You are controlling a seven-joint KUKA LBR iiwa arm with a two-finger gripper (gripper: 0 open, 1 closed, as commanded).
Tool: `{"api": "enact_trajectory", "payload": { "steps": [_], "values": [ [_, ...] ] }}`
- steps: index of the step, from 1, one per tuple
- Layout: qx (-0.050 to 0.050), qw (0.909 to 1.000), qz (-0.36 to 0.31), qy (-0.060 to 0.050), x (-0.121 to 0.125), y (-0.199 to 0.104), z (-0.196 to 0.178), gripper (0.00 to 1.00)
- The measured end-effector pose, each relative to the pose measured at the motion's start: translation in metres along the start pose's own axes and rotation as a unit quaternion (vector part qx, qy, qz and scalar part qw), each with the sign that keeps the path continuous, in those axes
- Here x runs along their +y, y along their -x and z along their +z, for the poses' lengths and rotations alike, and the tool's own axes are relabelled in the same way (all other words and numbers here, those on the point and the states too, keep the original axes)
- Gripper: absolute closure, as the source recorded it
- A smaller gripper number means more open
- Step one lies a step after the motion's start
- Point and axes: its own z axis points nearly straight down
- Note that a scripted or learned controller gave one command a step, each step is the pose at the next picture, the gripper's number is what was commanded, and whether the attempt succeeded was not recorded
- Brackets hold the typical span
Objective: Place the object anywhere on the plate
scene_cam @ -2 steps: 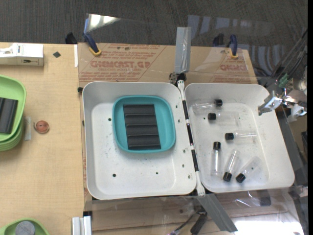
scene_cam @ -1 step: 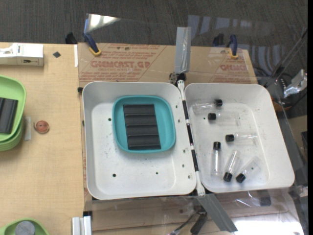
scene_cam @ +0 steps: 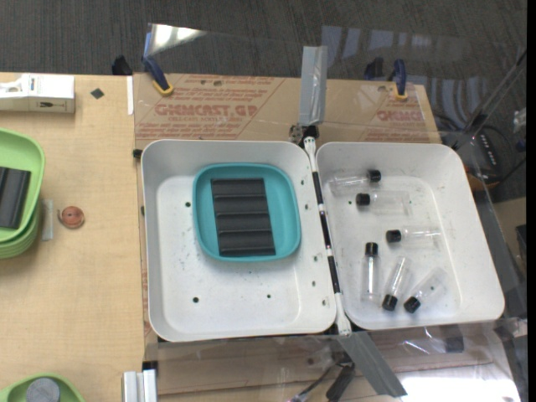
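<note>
A teal plate (scene_cam: pixel 288 216) with rounded corners lies in the left white bin (scene_cam: pixel 176 249); a dark ribbed insert (scene_cam: pixel 244 217) covers its middle. The right white bin (scene_cam: pixel 469 224) holds several clear plastic vials with black caps. One vial (scene_cam: pixel 357 179) lies near the bin's back, another (scene_cam: pixel 378 198) just in front of it, and one (scene_cam: pixel 414 237) in the middle. Three more lie toward the front: one (scene_cam: pixel 370 266) upright in the view, and two (scene_cam: pixel 394 284) (scene_cam: pixel 423 293) slanted side by side.
Cardboard (scene_cam: pixel 209 103) lies behind the bins, held by clamps. On the wooden bench at the left sit a green tray (scene_cam: pixel 21 162), a small red disc (scene_cam: pixel 72 217) and a white box (scene_cam: pixel 38 95). A metal strip (scene_cam: pixel 312 90) stands behind the seam between the bins.
</note>
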Motion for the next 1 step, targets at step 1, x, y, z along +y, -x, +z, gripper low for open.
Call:
{"api": "enact_trajectory", "payload": {
  "steps": [1],
  "values": [
    [0.0,0.9983,0.059,0.0,0.0184,-0.0101,-0.0023,0.0]
  ]
}}
